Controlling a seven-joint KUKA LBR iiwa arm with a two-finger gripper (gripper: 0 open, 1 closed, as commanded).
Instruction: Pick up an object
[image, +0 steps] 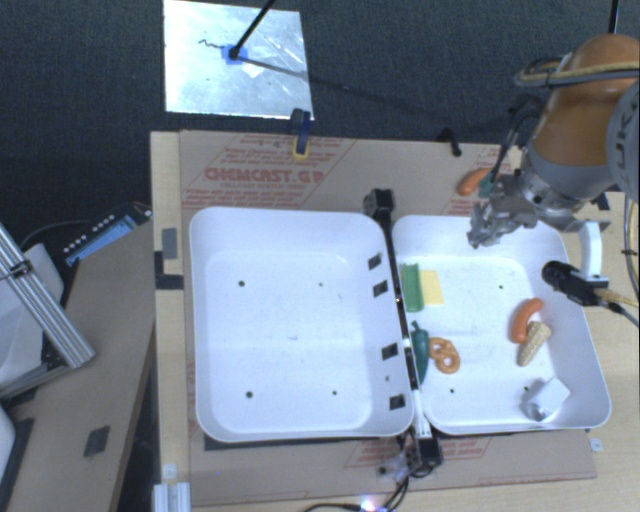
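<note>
My gripper hangs over the far edge of the right bin, above bare white floor. The right bin holds a yellow block beside a green strip, a green pepper, an orange pretzel, an orange sausage, a beige bread stick and a pale grey piece. All of them lie nearer the camera than the gripper, and none is touching it.
The left bin sits beside the right one, with a black hinged divider between them. An orange object lies on the cardboard behind the right bin, close to the wrist. A foil sheet lies at the back.
</note>
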